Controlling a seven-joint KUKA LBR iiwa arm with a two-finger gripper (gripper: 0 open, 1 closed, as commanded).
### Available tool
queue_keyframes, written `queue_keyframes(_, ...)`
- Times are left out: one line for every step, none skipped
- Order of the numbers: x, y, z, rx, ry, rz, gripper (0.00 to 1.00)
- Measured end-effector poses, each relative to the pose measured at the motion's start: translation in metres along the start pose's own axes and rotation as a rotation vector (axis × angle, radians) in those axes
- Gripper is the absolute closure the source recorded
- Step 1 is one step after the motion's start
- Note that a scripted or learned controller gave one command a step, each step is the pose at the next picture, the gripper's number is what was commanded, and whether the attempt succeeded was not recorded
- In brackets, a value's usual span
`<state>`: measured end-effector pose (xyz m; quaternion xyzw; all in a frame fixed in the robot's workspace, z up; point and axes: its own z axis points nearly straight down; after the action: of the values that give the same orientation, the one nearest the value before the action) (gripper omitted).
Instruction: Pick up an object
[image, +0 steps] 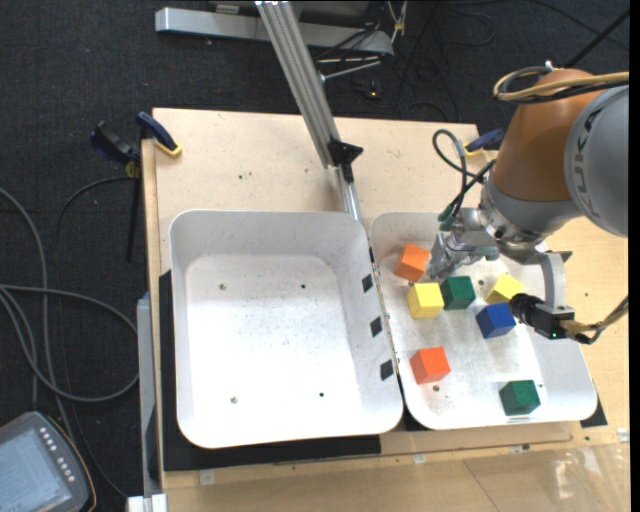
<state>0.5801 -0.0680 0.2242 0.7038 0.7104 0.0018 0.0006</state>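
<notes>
The right bin (570, 395) holds several small blocks. An orange block (411, 263) lies near its far left, with a yellow block (426, 299) and a green block (460, 292) just in front of it. Further right lie a second yellow block (505, 289) and a blue block (495, 320). Another orange block (430, 364) and a green block (520, 397) sit toward the front. My gripper (447, 256) hangs low over the bin, between the far orange block and the near green one. I see nothing between its fingers.
The left bin (190, 300) stands beside the right one. A metal pole (305, 80) slants in from the top and ends at the bins' shared edge. Blue-and-yellow clamps (150, 135) sit at the bench's far left corner. Cables trail on the floor at left.
</notes>
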Motion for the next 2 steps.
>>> queue_keyframes(0.061, 0.007, 0.005, 0.003, 0.001, 0.0, 1.0)
queue_keyframes(0.11, 0.022, 0.005, 0.002, 0.0, 0.001, 1.0)
